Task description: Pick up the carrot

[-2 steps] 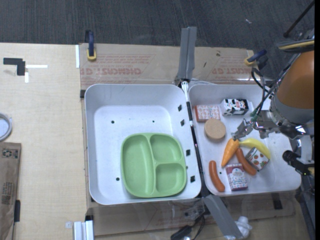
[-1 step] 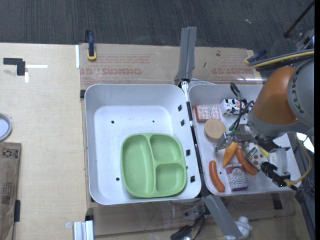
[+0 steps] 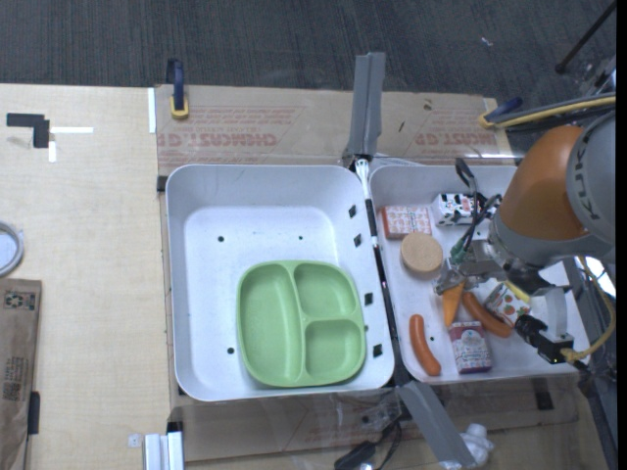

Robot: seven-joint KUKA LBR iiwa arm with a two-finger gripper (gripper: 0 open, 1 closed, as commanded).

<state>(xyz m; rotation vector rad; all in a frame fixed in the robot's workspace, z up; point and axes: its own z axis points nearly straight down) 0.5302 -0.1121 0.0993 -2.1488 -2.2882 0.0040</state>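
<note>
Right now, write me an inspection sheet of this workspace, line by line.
Surface: two white bins side by side; left bin holds a green divided plate.
Job's things: carrot lies in the right bin, directly below the gripper.
Clutter: round tan disc, hot dog, small food packets beside the carrot.
Gripper: gripper low over the carrot's top end; grasp cannot be judged.
Cables: dark cables run along the wrist.
Surroundings: blue-handled clamp at the bench's back edge, cardboard under the bins.

Green plate [image 3: 300, 323] — round cracker [image 3: 422, 254]
</note>
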